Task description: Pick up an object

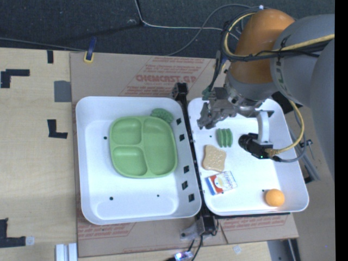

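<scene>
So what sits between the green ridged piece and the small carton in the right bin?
In the camera view, the tan bread slice lies between the green ridged piece and the small carton.

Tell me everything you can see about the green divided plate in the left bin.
The green divided plate is a pale green, squarish tray with rounded corners, plastic by its look, moulded into three compartments: two smaller ones on the left and one long one on the right. It lies flat on the floor of the left bin, turned slightly askew. Its compartments hold nothing. A small darker green object sits against its upper right corner.
</scene>
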You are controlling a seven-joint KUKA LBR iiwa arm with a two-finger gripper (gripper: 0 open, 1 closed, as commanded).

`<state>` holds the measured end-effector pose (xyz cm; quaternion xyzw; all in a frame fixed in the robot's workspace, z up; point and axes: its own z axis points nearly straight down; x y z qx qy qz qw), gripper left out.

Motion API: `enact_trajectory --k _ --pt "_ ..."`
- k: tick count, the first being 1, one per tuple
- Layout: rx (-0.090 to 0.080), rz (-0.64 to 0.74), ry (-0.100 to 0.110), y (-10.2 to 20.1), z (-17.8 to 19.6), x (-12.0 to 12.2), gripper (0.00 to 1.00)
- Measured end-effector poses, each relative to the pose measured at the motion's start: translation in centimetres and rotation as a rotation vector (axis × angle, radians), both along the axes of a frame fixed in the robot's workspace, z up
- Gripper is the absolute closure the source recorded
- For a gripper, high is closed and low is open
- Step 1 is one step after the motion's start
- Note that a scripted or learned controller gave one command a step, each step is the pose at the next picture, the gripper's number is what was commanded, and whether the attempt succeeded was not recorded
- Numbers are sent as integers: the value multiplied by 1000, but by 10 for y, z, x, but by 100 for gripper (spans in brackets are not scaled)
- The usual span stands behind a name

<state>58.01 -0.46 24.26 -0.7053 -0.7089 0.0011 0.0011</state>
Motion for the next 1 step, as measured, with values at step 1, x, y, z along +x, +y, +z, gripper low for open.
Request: enact_trajectory --k 1 --pt "0 2 -1 63 -10 8 100"
